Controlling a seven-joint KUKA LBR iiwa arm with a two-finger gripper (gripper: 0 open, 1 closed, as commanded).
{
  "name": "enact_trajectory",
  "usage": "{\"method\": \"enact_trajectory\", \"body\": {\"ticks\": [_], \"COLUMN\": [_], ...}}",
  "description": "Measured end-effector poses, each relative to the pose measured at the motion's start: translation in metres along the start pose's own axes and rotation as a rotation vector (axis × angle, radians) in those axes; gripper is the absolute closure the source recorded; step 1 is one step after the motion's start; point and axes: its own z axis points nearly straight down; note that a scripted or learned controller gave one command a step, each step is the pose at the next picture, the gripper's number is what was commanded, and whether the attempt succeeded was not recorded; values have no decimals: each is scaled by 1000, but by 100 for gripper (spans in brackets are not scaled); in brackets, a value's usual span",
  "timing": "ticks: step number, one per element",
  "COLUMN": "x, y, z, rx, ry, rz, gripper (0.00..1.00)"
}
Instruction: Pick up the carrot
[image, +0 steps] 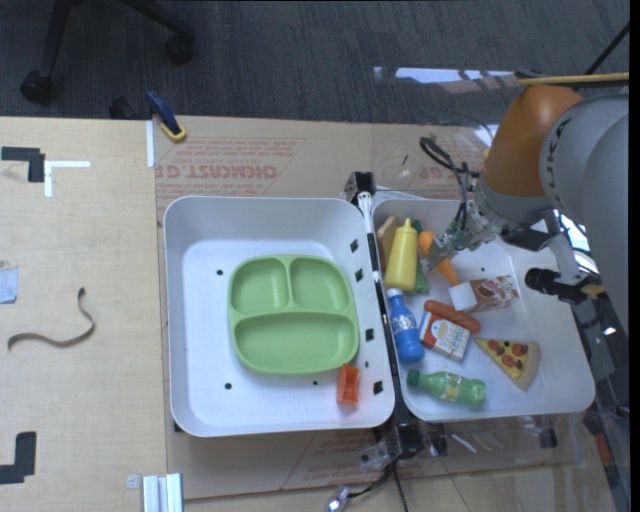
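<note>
Jaws (448, 246) at carrot (444, 268) (right bin)

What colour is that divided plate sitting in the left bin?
Light green: the divided plate shows plainly in the camera view, lying in the left bin.

Dark carpet floor (300, 60), chair base (110, 40), wooden bench (80, 400)

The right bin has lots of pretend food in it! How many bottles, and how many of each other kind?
Right bin, what I can make out:
Bottles: 3 (yellow bottle, blue bottle, green bottle)
Carrot: 1
Pizza slice: 1
Hot dog: 1
Small packets: 2 (one, another)
Total: 8
The gripper may hide more.
</note>
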Motion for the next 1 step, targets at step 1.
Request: {"method": "enact_trajectory", "body": {"ticks": [1], "x": [43], "y": [39], "z": [-91], "rx": [-1], "ry": [4], "rz": [271], "gripper": [100]}}
